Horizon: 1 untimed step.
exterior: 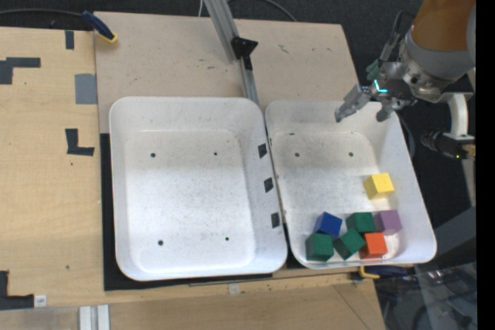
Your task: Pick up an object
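Small blocks lie in the right bin (309,120). A yellow block (380,184) sits alone toward the right wall. Near the front wall cluster a blue block (329,224), three green blocks (319,246), an orange block (375,244) and a purple block (389,221). My gripper (362,107) hangs above the bin's far right corner, well behind the blocks. It is open, its two dark fingers (347,106) spread apart with nothing between them.
The left bin (186,108) stands beside the right one. A slanted metal pole (219,4) with a black clamp runs down to the gap between the bins. A cable and a blue-yellow clip (100,25) lie at the bench's far left.
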Each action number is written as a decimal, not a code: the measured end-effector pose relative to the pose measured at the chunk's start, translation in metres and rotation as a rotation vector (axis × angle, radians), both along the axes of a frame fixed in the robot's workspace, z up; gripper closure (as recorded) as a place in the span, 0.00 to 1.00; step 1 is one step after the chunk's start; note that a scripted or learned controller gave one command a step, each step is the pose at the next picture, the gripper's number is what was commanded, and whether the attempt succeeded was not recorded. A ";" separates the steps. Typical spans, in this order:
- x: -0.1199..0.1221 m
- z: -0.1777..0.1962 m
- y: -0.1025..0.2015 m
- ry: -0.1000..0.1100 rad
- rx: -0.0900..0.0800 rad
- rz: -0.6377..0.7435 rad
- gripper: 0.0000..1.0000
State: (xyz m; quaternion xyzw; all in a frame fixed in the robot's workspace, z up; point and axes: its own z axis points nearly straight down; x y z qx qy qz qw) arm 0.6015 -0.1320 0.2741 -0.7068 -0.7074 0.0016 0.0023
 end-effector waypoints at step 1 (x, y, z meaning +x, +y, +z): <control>0.001 0.003 0.000 -0.004 -0.001 0.001 0.00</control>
